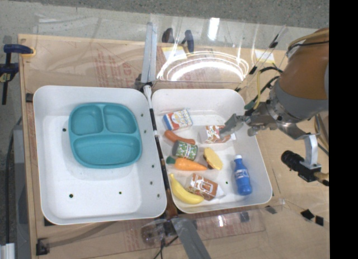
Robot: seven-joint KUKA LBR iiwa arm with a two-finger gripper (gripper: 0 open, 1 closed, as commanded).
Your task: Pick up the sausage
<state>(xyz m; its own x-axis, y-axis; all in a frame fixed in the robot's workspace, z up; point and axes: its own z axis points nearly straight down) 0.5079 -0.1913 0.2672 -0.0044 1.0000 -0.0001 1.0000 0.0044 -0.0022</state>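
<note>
Beside the sausage point(179, 138) lie a carton point(178, 119) and can point(185, 150).

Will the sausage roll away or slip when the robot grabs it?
The sausage looks like a smooth, rounded toy, so it could well slip from a pinch. It is long and thin, so a nudge from the side might roll it. It lies close to the green can, which may stop it rolling far that way.
</note>
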